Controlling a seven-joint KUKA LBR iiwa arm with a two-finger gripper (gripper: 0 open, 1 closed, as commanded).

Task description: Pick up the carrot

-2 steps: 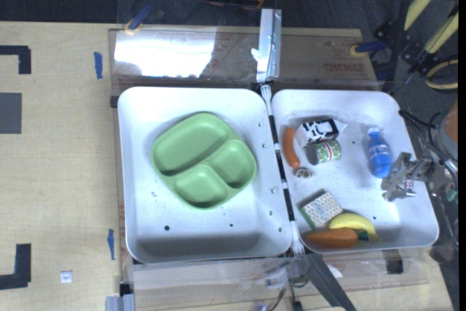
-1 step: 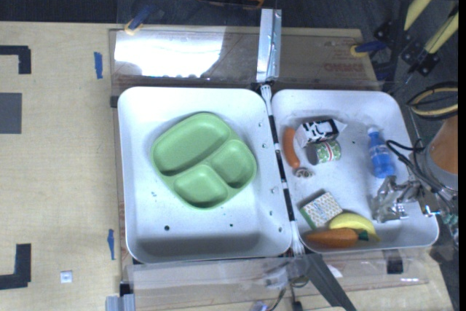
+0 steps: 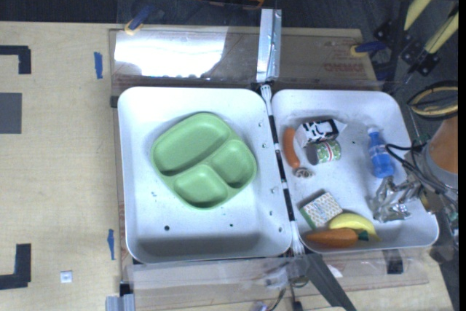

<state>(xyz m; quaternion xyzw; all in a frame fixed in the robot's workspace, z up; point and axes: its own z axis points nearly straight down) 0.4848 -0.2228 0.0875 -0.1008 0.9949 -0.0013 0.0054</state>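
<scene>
The arm's gripper [image 3: 393,202] hangs low at the right bin's [image 3: 397,107] right edge; its grasp cannot be told. One carrot [image 3: 331,237] lies along the near wall, touching one banana [image 3: 354,222]. Beside them lie one sausage [image 3: 291,146], one can [image 3: 324,151] and one blue bottle [image 3: 379,155]. The left bin [image 3: 138,127] holds one green divided plate [image 3: 204,159].

We see a green divided plate [image 3: 204,159] in the left bin [image 3: 138,178]; the right bin [image 3: 349,102] holds a banana [image 3: 352,222], can [image 3: 324,151] and blue bottle [image 3: 378,154].
</scene>
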